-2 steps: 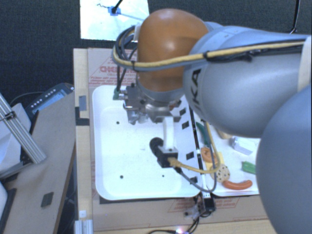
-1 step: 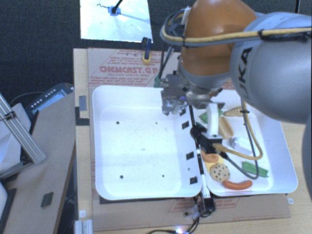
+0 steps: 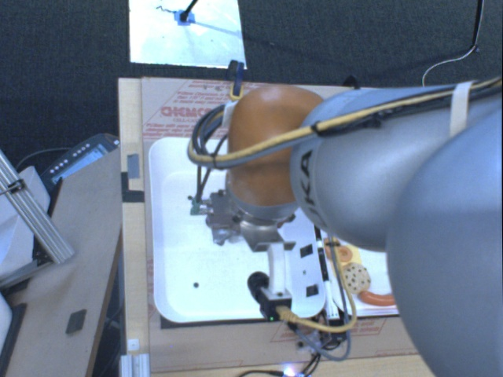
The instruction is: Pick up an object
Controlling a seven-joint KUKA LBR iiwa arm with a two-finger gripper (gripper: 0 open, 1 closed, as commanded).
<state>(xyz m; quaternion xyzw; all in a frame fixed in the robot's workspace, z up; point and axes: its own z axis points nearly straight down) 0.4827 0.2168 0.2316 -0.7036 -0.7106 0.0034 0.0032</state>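
1. Approach stage: the hand (image 3: 214,214) hovers over the left bin (image 3: 169,289), its grip impossible to tell
2. A speckled disc (image 3: 355,277) and an orange piece (image 3: 377,298) lie in the other bin (image 3: 377,283); the next move likely needs a reach there

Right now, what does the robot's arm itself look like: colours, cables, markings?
The arm is made of thick, rounded, glossy grey links. Above the wrist sits a bulging orange band. A yellow cable runs along the arm, held by a pale strap, and black hoses loop beside the orange part. Black letters mark the grey link next to it.
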